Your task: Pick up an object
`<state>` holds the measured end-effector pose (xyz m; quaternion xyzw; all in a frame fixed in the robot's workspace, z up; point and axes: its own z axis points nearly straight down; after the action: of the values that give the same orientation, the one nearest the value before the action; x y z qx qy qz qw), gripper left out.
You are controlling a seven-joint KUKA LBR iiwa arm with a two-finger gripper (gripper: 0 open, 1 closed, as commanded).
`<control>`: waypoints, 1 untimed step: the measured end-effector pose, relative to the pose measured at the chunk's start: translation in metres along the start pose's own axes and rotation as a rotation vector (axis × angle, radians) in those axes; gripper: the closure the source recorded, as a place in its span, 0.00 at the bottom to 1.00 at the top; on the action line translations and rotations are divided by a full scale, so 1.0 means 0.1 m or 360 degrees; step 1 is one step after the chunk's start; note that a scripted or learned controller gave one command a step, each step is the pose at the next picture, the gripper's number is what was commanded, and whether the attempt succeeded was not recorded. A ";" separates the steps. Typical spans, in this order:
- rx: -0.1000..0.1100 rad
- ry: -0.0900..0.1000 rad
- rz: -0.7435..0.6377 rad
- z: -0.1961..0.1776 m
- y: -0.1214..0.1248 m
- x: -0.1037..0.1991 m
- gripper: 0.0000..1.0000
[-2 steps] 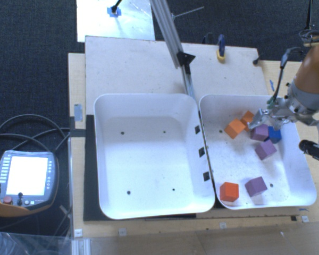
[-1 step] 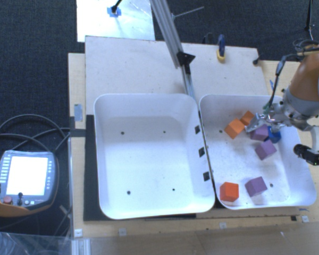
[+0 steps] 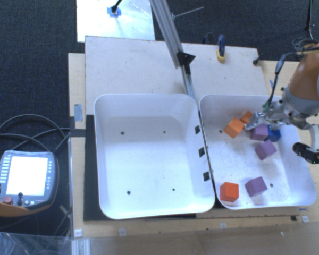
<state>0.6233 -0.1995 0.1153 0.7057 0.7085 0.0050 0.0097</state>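
Dark carpet all round, pale wooden tabletop [image 3: 149,62] carrying two white bins side by side. Left bin [image 3: 149,158] bare white floor with a few dark dots. Right bin [image 3: 303,187] holding the blocks: orange block [image 3: 234,127] near the top, second small orange piece [image 3: 247,117] just beside it, purple block [image 3: 259,132] right at the jaws [image 3: 267,122], blue block [image 3: 275,135] touching or just behind it, another purple block [image 3: 265,150] mid-bin, orange cube [image 3: 229,192] and purple cube [image 3: 255,186] near the front wall. Arm [image 3: 311,84] reaching in from the right, jaws down low over the purple/blue cluster.

Jaw state: cannot tell, metal and cabling overlapping the blocks. No block clearly seen between them.

Handling, judged: blocks look like light foam or plastic, stiff enough, flat-faced, not fragile. Best taken across two opposite flat faces, square-on. Crowded cluster by the jaws likely to nudge neighbours; lone front cubes easier.

Hard to read: blue block mostly hidden, contact between jaws and purple block unclear. Teach pendant [image 3: 24,182] off to the left.
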 end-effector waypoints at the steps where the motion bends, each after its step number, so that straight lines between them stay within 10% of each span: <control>1: -0.0006 0.0004 -0.0008 -0.12 0.03 0.02 1.00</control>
<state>0.6259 -0.1975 0.1271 0.7039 0.7101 0.0072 0.0102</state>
